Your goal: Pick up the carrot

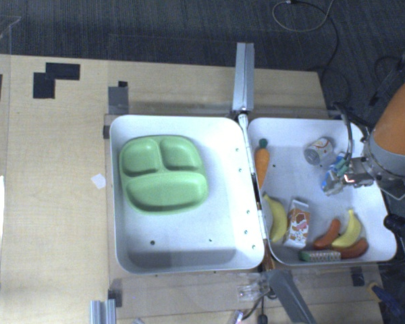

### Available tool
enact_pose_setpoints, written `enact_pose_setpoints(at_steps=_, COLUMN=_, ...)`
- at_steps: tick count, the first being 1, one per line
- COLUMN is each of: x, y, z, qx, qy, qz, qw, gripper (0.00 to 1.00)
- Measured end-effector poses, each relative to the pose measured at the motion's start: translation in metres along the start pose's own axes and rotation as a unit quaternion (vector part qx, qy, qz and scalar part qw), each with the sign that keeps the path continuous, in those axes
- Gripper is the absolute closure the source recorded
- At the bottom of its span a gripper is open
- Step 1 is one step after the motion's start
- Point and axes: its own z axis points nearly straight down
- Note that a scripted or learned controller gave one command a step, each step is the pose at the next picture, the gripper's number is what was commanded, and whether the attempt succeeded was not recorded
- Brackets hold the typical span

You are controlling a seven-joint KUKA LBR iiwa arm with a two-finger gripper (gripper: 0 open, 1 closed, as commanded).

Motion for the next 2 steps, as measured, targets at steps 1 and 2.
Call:
enact_pose_setpoints(at_steps=1, x=-0.037, y=-0.025, z=-0.082, qx=-0.002, qy=-0.002, qz=-0.167, qw=0.9859, gripper=1.00)
enact_pose_setpoints(at_steps=2, x=-0.061, y=-0.037, z=-0.092, qx=-0.001, qy=-0.002, qz=-0.336, qw=0.9419, gripper=1.00)
